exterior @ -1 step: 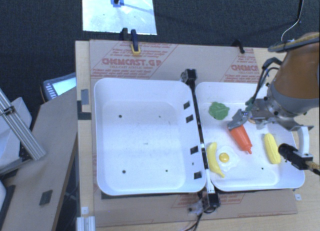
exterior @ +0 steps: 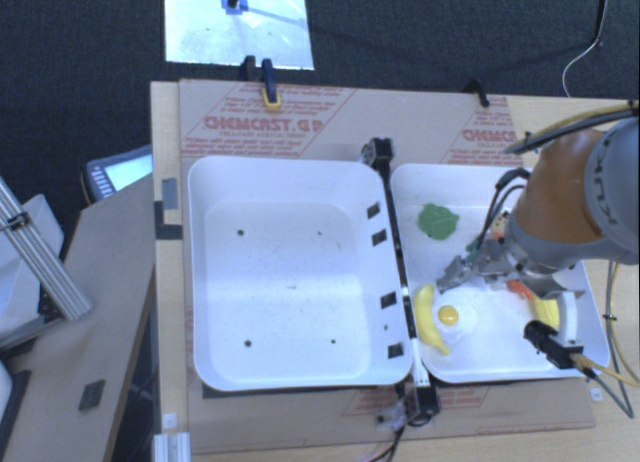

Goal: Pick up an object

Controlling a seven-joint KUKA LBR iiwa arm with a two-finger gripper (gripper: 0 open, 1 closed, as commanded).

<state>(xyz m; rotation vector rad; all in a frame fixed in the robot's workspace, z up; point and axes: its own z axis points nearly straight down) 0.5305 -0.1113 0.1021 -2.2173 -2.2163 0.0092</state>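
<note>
1. Gripper (exterior: 455, 272) — low over the right bin (exterior: 470, 182), its dark fingers pointing toward 8 o'clock; whether they are apart or together cannot be told, and no object shows between them.
2. Fried-egg toy (exterior: 448, 316) — white with a yellow yolk, lying just at 6 o'clock of the gripper on the bin floor.
3. Banana (exterior: 428, 320) — yellow, curved, touching the egg at its 9 o'clock side, close to the bin's left wall.
4. Green leafy piece (exterior: 438, 220) — at 12 o'clock of the gripper, apart from it, near the bin's far half.
5. Orange piece (exterior: 519, 290) and yellow piece (exterior: 546, 310) — at 3 to 4 o'clock of the gripper, partly hidden under the wrist.
6. Arm (exterior: 565, 200) — grey with an orange band, entering from 3 o'clock.
7. Left bin (exterior: 290, 270) — white, at 9 o'clock, joined to the right bin by a black divider (exterior: 392, 260).
8. Bench board (exterior: 330, 115) — printed red lettering at 12 o'clock.
</note>
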